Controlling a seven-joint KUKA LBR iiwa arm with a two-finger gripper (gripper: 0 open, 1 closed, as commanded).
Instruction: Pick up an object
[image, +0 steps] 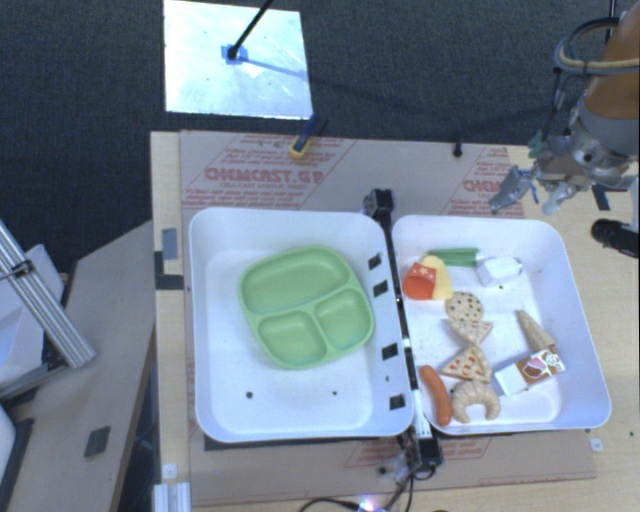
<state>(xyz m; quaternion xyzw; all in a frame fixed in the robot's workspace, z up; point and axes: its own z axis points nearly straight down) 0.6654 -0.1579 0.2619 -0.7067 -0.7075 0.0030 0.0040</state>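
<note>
1. The gripper (522, 190) is hanging at the upper right, just beyond the far rim of the right bin (575, 290); its fingers are standing apart, with nothing between them.
2. The grey arm (605, 90), with its orange band, is reaching in from the right edge above it.
3. The right bin is holding a cluster of toy foods — all lying loose on its white floor.
4. A green stick-shaped piece (455, 256) is lying near the far wall, with a white block (498, 270) just beside it on the right.
5. A red-and-yellow piece (424, 279) is sitting at the left of the bin, next to the divider.
6. A round speckled cookie (463, 306) is resting near the middle, and a pizza slice (467, 364) is lying below it.
7. A red sausage (437, 392) and a tan croissant (476, 402) are lying side by side at the near edge.
8. A cone (532, 330) and a small red-and-white carton (540, 367) are lying toward the right wall.
9. The left bin (215, 330) is holding a green divided plate (305, 305) — three compartments, lying flat.
</note>
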